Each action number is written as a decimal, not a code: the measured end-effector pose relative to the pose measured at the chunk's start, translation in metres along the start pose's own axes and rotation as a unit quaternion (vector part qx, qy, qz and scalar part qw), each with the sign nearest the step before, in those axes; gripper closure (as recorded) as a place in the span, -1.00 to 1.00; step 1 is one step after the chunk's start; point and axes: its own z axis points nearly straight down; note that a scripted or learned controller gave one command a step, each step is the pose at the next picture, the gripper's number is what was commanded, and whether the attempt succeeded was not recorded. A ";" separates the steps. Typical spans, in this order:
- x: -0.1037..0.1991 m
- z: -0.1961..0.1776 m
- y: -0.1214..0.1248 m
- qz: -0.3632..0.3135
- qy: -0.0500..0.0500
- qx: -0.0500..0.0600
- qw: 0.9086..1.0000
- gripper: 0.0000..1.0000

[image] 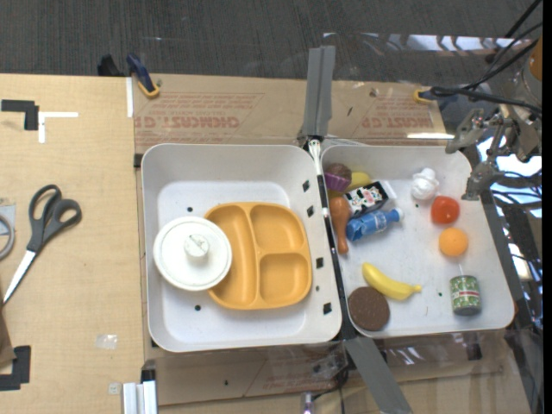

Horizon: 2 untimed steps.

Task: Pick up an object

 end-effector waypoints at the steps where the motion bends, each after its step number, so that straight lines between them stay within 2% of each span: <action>1: 0.021 0.098 -0.006 -0.098 0.000 0.000 0.995 -1.00; 2: 0.079 0.179 -0.028 -0.097 0.000 0.000 0.995 -1.00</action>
